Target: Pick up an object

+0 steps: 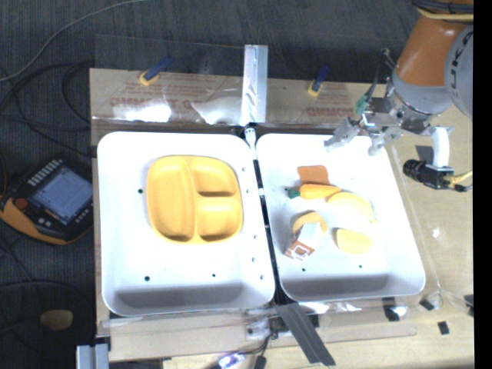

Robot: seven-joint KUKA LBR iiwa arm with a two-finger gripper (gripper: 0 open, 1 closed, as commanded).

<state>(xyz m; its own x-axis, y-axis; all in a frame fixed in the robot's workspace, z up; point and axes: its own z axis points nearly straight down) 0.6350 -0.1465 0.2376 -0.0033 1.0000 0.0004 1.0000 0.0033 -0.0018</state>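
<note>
Nearest in the right bin, a small red-and-white carton is lying beside a yellow round piece and a yellow wedge. Farther back, an orange carrot-like piece, a yellow-white slice and an orange slab are clustering together. Sitting in the left bin is a yellow divided tray. Hovering over the right bin's far right corner, the gripper is spreading its fingers wide and gripping nothing, well apart from the food pieces.
</note>
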